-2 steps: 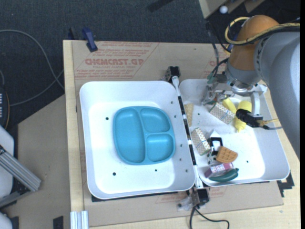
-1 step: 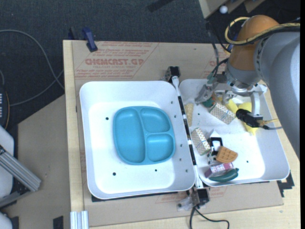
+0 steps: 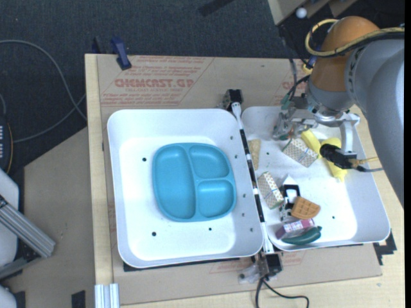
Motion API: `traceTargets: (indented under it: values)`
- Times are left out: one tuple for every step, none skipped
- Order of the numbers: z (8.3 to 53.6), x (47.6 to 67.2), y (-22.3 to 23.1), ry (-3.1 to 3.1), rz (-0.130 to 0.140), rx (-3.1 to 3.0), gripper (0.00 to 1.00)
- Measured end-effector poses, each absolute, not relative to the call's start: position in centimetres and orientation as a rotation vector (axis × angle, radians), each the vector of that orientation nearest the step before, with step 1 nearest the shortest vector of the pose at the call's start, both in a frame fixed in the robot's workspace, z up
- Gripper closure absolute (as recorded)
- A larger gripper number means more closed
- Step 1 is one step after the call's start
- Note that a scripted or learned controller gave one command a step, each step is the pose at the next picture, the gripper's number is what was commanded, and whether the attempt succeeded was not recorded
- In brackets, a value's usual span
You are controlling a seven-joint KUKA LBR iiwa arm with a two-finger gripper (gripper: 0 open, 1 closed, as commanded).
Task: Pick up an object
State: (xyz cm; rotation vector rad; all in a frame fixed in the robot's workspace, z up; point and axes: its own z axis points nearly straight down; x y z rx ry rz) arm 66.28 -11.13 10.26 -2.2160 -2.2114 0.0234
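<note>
My gripper hangs low over the far left part of the right bin, reaching in from the right under the orange-banded wrist. Just in front of it lies a speckled tan pad, and a yellow banana-shaped thing lies to the pad's right. Nearer the front are a patterned small box, a black-and-white item, an orange waffle-like piece, a pink-purple item and a green item. I see nothing held in the gripper.
The left bin holds a blue divided plate. A pale tan piece lies by the divider between the bins. The arm covers the right bin's far right corner. Cardboard lies under the bins.
</note>
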Motion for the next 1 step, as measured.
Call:
traceTargets:
  values:
    - [18.60,59.67,-7.49,-2.222,-0.002,-2.221,1.00]
